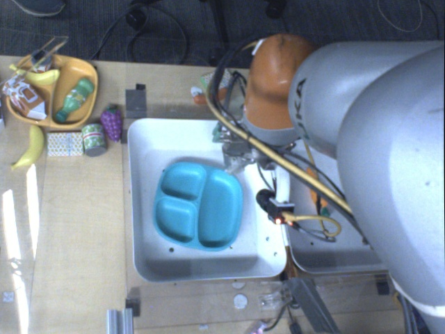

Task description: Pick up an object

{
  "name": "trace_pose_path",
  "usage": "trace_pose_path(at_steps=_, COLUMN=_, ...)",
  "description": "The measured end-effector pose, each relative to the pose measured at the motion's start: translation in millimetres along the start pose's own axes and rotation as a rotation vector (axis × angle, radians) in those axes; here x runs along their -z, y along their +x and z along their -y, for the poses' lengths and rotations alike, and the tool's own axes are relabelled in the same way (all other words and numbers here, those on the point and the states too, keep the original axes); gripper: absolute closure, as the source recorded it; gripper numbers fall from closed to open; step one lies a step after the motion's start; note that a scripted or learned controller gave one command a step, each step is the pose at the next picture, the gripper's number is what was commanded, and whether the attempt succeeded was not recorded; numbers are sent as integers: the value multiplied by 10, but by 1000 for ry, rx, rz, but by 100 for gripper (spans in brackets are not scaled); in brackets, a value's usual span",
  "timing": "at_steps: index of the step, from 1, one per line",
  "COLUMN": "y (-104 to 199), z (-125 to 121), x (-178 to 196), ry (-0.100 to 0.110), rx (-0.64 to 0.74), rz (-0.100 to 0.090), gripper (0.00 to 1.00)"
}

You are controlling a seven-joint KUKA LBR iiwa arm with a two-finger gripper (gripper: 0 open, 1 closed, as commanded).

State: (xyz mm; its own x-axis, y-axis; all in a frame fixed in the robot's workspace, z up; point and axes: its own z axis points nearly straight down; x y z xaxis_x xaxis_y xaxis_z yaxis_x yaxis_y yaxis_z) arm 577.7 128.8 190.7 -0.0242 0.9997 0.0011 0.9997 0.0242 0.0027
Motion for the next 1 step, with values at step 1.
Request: trace_pose_path(at_steps=1, y=0, z=0, x=0, ry=0, rx=0, rz=0, gripper=0)
